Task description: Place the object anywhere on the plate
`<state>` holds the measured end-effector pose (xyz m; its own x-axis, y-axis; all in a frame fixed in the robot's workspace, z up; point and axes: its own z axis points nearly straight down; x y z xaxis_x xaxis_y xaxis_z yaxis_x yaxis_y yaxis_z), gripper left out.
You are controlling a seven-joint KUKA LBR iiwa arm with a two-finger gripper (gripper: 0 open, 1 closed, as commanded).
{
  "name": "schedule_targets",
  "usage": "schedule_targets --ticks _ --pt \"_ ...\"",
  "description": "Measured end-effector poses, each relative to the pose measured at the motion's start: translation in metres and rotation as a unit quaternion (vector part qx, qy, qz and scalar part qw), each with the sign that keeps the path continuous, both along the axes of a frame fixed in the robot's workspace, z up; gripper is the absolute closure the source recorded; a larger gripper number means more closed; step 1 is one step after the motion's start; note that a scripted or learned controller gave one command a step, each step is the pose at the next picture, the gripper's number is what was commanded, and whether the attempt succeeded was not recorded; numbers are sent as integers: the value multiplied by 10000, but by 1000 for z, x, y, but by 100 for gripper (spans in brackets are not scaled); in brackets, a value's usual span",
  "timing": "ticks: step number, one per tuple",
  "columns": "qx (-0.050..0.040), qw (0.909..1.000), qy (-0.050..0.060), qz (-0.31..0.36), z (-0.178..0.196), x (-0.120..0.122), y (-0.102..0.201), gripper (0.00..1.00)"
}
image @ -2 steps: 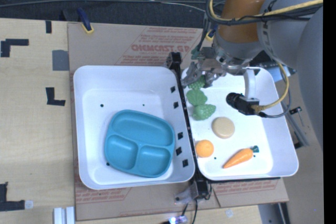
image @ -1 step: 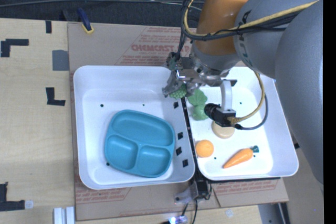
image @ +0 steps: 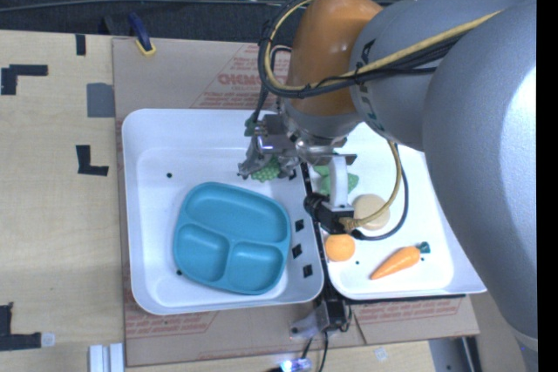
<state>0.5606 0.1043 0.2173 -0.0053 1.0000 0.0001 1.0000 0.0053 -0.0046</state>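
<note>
A blue plate (image: 231, 238) with three compartments lies in the left white bin (image: 144, 187). My gripper (image: 264, 157) hangs over the far right part of that bin, just beyond the plate's far right corner. It is shut on a small green leafy object (image: 264, 172), which shows between the dark fingers. The object is beyond the plate's rim, not over the plate. The grey arm and its orange band (image: 336, 39) hide much of the right bin's far part.
The right bin (image: 436, 274) holds a carrot (image: 397, 261), a small orange ball (image: 340, 248), a beige round piece (image: 370, 209) and a green item (image: 338, 180) partly under the arm. Both bins rest on cardboard (image: 192, 74) on the wooden bench.
</note>
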Motion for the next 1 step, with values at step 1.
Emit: schedule_targets --ticks 1 --pt "4 10000 -7 7 11 -23 39 100"
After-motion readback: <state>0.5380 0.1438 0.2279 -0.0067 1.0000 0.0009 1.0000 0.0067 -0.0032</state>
